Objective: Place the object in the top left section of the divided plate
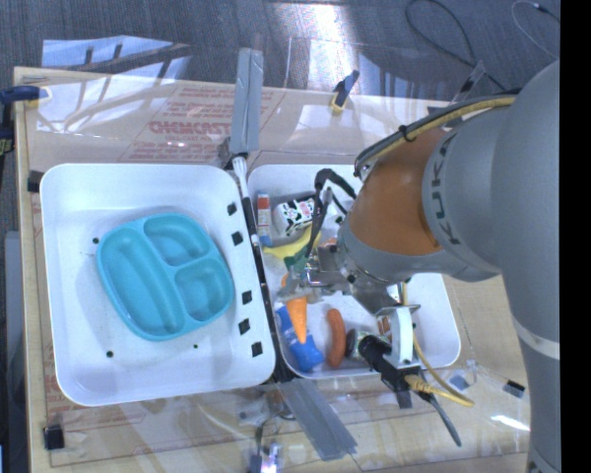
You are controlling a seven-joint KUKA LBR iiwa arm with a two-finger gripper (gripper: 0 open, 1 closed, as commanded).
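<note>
End effector (310,269) lowered into the right bin (443,338), its state not discernible beneath the orange-banded wrist (399,210); which toy is the object cannot be told. Candidates lie directly around it: an orange carrot-shaped piece (297,315) over a blue item (303,351) just below, a red-orange piece (335,329) beside these, a yellow item (288,247) and a black-and-white carton (295,213) above. Divided plate (165,274), turquoise, rests well to the left in the left bin (74,205), its sections open to receive a drop
</note>
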